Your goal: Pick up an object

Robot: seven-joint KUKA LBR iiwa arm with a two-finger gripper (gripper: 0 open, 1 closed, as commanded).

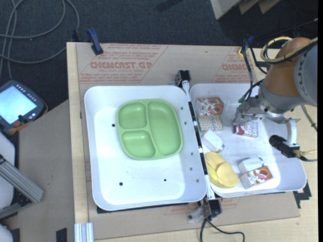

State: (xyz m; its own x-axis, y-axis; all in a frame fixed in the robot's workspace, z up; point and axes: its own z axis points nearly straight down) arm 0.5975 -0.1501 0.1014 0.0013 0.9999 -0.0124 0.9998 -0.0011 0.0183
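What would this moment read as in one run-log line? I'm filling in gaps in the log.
arm: over right bin | gripper: above red-and-white packet | grasp: unconfirmed | left bin: green divided plate

1. A cardboard-covered bench (151,59) is seen filling the middle of the frame.
2. Two white bins are set on it: the left bin (101,150) at centre, the right bin (282,180) at right, edges touching.
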